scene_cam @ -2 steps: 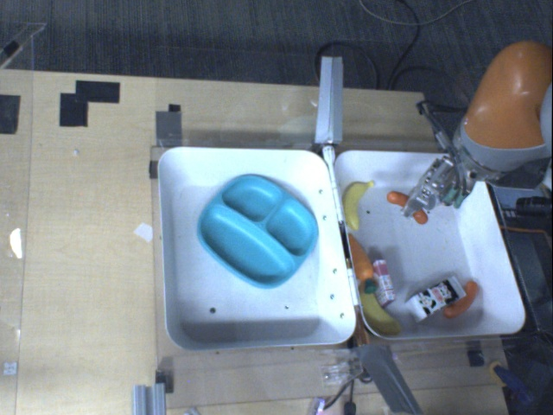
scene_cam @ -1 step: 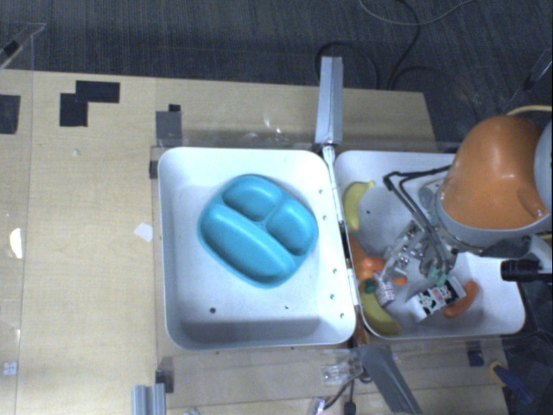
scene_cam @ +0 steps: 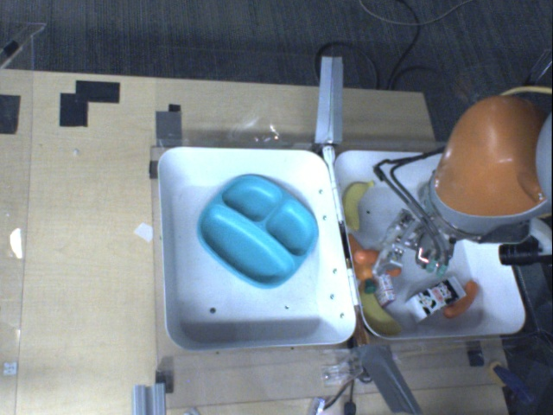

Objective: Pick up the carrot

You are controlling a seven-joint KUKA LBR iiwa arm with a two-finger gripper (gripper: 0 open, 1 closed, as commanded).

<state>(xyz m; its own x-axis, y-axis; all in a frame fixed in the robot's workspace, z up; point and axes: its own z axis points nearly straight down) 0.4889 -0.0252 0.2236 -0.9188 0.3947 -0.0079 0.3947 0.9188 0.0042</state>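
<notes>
The bench (scene_cam: 86, 258) is pale wood, with dark floor beyond its far edge. On it sit two shallow white bins side by side. The left bin (scene_cam: 186, 318) holds a blue divided tray (scene_cam: 257, 228), set at a slant near the bin's middle, with three compartments.

The arm (scene_cam: 492, 158) comes in from the right, its orange band bulking over the far right part of the right bin (scene_cam: 505, 305). Below the band the grey wrist leads down and left to the gripper (scene_cam: 408, 251), which hangs low over the middle of the right bin amid cables and metal parts. Its tip is lost in that clutter, so I cannot tell whether it is spread or pressed together, nor whether it pinches anything.

In the right bin, a yellow banana-like piece (scene_cam: 356, 199) lies at the far left corner, and another yellow item (scene_cam: 380, 314) lies near the front left. The carrot (scene_cam: 364, 258) is probably the orange shape against the bin's left wall, just left of the gripper. A small black-and-white carton (scene_cam: 435, 298) lies near the front, with an orange-red piece (scene_cam: 461, 299) touching its right side.
</notes>
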